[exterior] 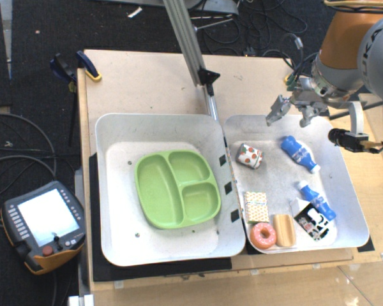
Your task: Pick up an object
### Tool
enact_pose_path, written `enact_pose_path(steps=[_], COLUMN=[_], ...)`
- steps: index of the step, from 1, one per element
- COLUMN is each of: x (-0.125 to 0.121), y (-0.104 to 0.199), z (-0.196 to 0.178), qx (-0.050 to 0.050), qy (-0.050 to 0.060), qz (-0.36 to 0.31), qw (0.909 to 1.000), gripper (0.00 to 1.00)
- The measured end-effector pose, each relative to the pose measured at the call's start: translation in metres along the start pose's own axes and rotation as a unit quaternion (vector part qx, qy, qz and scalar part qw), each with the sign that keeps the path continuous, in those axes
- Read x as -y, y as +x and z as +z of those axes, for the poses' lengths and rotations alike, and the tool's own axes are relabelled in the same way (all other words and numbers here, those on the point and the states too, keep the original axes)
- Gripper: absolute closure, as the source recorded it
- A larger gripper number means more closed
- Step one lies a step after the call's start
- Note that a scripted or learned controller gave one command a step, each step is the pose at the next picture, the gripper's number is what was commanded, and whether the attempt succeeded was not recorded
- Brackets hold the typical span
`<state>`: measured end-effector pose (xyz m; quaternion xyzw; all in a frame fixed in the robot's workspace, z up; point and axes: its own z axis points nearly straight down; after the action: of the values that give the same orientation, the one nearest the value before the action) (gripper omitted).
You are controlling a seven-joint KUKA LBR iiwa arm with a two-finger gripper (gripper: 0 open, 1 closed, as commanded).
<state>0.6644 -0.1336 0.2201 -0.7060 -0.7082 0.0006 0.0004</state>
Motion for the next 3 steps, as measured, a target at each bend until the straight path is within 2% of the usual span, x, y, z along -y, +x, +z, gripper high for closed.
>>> enact_pose_path(steps=[1, 2, 3], x=[0.000, 0.001, 0.005], y=[0.000, -0.004, -0.003], z=[0.000, 0.044, 0.109], qx=[0.000, 0.000, 0.000], qy=[0.000, 0.001, 0.003], qz=[0.000, 0.002, 0.002], qw=[1.0000, 1.0000, 1.0000], gripper=[0.00, 0.00, 0.00])
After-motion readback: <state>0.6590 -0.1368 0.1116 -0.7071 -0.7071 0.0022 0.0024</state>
